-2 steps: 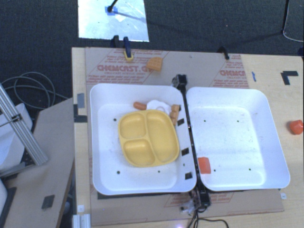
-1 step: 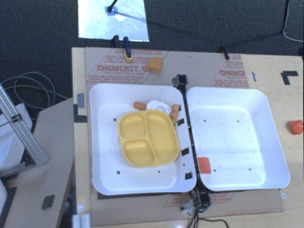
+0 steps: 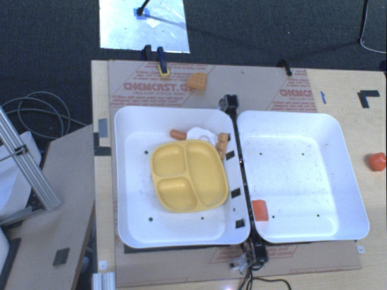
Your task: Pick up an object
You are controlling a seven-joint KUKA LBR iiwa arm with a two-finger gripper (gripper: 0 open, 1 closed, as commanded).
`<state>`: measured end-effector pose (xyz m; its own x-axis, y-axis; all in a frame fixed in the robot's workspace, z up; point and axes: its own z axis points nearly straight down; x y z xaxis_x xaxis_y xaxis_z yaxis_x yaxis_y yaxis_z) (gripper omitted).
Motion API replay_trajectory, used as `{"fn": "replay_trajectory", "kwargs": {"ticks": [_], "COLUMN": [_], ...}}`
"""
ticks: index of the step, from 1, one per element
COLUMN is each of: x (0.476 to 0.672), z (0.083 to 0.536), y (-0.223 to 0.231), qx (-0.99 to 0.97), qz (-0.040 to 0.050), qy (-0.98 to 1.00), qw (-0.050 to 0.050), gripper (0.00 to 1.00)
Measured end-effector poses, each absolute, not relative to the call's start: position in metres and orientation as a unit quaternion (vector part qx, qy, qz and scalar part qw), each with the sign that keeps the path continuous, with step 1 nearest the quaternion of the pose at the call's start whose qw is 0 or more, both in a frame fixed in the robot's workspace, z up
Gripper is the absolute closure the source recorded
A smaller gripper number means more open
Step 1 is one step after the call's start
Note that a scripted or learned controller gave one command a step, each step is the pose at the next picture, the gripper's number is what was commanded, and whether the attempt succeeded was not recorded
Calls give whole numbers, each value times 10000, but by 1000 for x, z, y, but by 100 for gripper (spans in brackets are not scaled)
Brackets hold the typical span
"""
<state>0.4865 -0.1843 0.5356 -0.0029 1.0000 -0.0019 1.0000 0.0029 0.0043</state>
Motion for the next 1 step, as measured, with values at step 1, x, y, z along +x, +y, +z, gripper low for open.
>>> {"fn": "replay_trajectory", "kwargs": {"ticks": [1], "x": [487], "z": [536], "y": [-184], "qx": [7061], "qz": [9], "qy": [7081], "qw": [22], "gripper": [0]}}
